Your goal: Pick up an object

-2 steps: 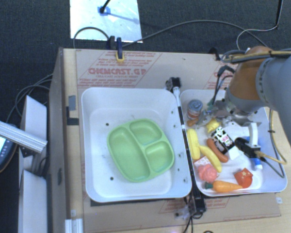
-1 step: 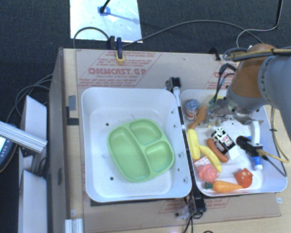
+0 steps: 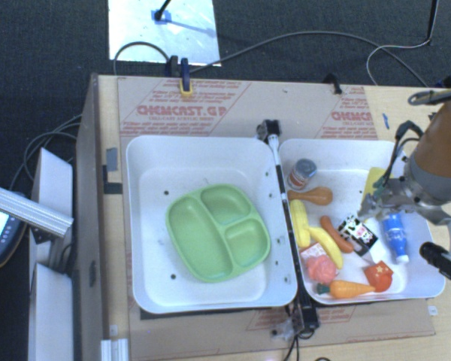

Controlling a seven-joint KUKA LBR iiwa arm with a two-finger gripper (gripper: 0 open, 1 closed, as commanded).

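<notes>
Just below the hand (image 3: 372,205), a black-and-white block (image 3: 358,234).

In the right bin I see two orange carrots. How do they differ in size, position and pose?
The upper carrot looks thinner than the lower carrot, which looks thicker.
The upper carrot lies mid-bin beside the banana; the lower carrot lies along the near wall of the right bin.
The upper carrot runs diagonally; the lower carrot lies almost level, with a green end at its left.
Both are orange and lie flat.
</notes>
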